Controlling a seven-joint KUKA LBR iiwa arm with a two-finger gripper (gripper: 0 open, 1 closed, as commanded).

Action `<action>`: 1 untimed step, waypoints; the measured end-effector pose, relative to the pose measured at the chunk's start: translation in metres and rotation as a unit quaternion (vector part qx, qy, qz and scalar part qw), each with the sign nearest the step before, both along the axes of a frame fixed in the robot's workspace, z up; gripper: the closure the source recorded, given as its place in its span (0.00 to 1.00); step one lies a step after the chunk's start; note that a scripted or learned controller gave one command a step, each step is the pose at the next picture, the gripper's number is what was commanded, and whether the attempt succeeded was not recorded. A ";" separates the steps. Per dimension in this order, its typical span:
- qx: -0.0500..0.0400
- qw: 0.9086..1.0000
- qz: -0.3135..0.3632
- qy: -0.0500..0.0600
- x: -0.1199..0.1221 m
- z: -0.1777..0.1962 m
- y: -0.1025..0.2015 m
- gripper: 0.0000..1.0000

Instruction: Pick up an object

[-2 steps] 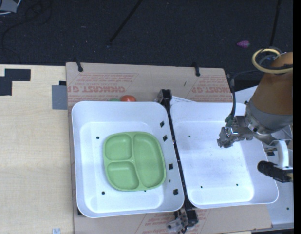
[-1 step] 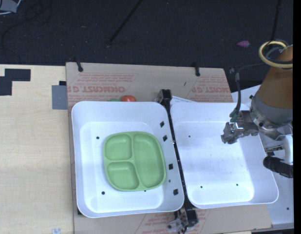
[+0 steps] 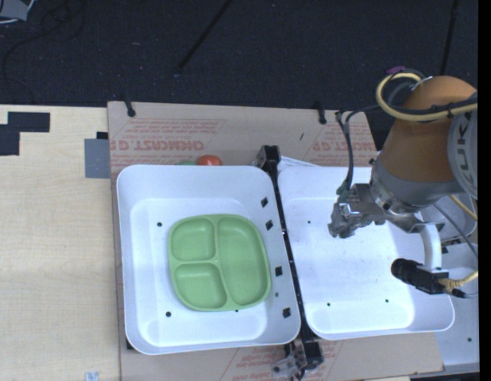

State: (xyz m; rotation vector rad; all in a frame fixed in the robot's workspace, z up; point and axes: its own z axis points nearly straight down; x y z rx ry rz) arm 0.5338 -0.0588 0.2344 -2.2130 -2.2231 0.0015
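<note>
plate (image 3: 219,262): one, pale green, three compartments, lying flat in the left bin (image 3: 142,213) | bins: two, white | my gripper (image 3: 341,225): over the right bin (image 3: 365,308), finger spread unreadable

dark carpet floor (image 3: 230,38) behind pale wooden bench (image 3: 47,244)
</note>
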 end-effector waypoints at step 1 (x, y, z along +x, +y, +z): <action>0.000 1.000 0.000 -0.001 -0.004 0.008 0.054 1.00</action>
